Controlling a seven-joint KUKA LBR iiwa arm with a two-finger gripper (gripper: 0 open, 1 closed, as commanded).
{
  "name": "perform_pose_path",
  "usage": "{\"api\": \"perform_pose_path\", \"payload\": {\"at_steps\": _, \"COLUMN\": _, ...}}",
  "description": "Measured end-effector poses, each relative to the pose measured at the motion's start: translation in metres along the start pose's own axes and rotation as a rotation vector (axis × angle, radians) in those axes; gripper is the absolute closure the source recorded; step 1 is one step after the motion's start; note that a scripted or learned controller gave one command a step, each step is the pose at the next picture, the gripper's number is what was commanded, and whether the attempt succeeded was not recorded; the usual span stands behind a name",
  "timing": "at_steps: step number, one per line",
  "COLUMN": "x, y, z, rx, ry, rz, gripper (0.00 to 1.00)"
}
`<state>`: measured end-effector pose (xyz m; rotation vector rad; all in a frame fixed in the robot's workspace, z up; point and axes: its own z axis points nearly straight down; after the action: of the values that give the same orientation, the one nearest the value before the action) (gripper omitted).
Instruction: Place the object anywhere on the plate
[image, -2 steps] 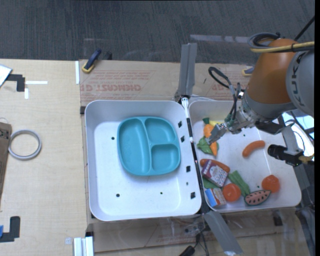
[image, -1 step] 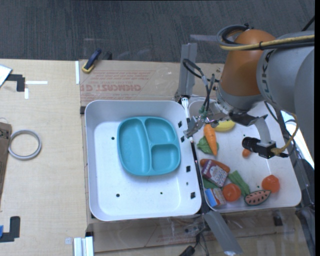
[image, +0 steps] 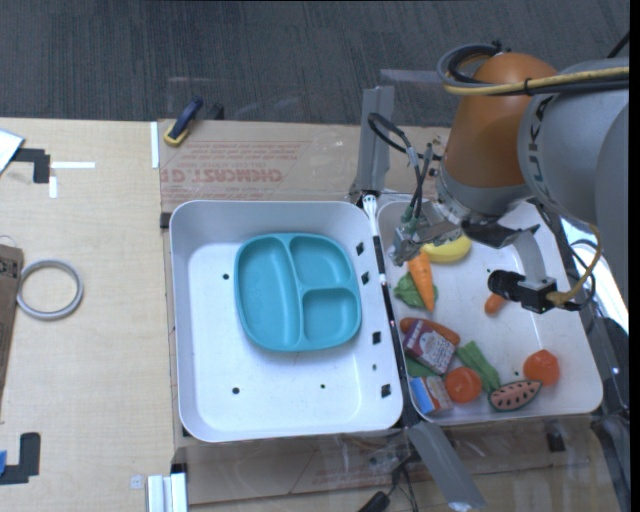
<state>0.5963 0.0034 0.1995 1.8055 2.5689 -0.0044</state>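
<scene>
Grey arm (image: 580, 130) with rounded casing; glossy orange band (image: 495, 120) above the wrist; black cables (image: 470, 62) looped over it.

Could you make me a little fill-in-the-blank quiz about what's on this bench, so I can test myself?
1. The plate in the left bin is coloured ____.
2. The plate is divided into ____ compartments.
3. The carrot lies in the ____ bin, below the banana.
4. The ring of tape lies on the bench to the ____ of both bins.

Missing words: blue; three; right; left
</scene>
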Motion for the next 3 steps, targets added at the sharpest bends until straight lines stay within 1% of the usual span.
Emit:
{"api": "perform_pose_path", "payload": {"at_steps": 1, "x": 0.08, "y": 0.0, "z": 0.008, "rx": 0.002, "ry": 0.003, "rz": -0.034, "gripper": 1.0}}
{"api": "perform_pose_path", "payload": {"at_steps": 2, "x": 0.058, "y": 0.006, "z": 0.008, "rx": 0.0, "ry": 0.001, "rz": 0.139, "gripper": 1.0}}
{"api": "perform_pose_path", "payload": {"at_steps": 3, "x": 0.058, "y": 0.006, "z": 0.008, "rx": 0.001, "ry": 0.001, "rz": 0.138, "gripper": 0.0}}
